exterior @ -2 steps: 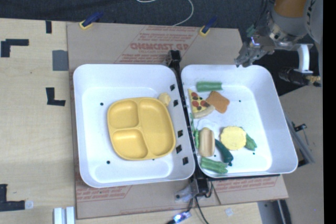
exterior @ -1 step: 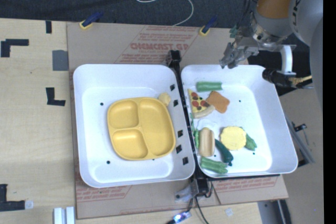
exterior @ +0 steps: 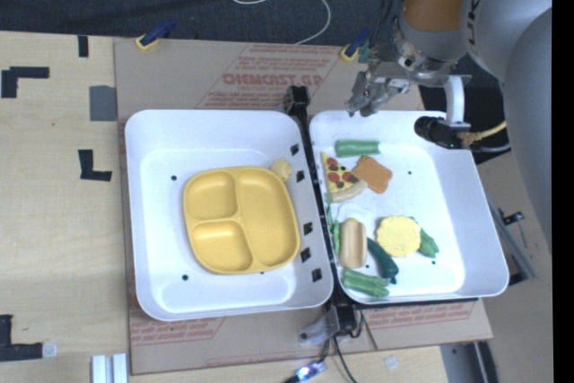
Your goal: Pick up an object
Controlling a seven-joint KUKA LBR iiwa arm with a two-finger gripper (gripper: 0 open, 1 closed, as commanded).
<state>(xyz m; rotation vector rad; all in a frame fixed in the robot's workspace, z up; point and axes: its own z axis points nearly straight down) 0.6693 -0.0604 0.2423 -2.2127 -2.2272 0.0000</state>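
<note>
Approach is the step in hand, by my reading; the gripper [exterior: 366, 106] hangs above the far rim of the right bin [exterior: 453, 184] at about eleven o'clock, and nothing sits between its fingers, which look slightly parted; candidates lie below, the green bean [exterior: 357, 146] nearest at six o'clock from it, the pizza slice [exterior: 340, 178] beyond; the next move calls for a short descent onto one piece, clear of the wall; the left bin [exterior: 152, 211] holds a yellow plate [exterior: 240, 220].

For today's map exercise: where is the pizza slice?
In the right bin, at its left wall, the pizza slice lies below the green bean.
</note>
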